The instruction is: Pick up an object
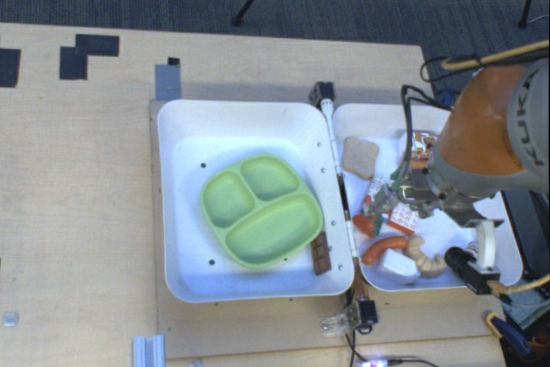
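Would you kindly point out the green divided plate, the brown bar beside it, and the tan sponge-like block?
Green divided plate (262, 211), camera view, on the ridge where its three compartments meet.
Brown bar (320, 253), camera view, on its middle, by the plate's lower right edge.
Tan block (360, 156), camera view, on its top face.

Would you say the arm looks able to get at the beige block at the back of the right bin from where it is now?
Probably yes. The beige block lies by itself near the back of the right bin, nothing on top of it, and the gripper hangs just in front of it over the cluttered middle, so a short move should do.
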Controlling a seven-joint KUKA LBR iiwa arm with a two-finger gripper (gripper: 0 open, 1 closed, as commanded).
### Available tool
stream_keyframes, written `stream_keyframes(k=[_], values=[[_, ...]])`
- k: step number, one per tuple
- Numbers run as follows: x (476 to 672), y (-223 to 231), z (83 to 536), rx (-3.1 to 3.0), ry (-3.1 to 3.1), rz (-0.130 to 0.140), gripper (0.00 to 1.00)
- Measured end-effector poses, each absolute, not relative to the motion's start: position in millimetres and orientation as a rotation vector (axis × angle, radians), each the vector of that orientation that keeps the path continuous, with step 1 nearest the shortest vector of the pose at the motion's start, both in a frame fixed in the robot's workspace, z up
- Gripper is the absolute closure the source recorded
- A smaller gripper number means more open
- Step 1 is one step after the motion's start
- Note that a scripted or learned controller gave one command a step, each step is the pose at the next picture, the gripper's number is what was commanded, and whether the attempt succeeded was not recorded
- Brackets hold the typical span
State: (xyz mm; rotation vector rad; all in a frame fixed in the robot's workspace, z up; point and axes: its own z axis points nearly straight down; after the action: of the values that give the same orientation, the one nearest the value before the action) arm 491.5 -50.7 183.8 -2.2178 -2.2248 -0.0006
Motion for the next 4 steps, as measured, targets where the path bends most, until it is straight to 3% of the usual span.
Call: stream_keyframes(k=[1,2,3,4], values=[[493.2,-50.2,194.7,-2.217,-2.23,-0.006,1.0],[487.1,-133.8,192.2,-2.22,-2.226,-0.002,1.0],[532.4,-206.5,185.9,-2.22,-2.226,-0.001,1.0],[505.5,-164.2,266.9,-2.218,-2.231,-0.005,1.0]])
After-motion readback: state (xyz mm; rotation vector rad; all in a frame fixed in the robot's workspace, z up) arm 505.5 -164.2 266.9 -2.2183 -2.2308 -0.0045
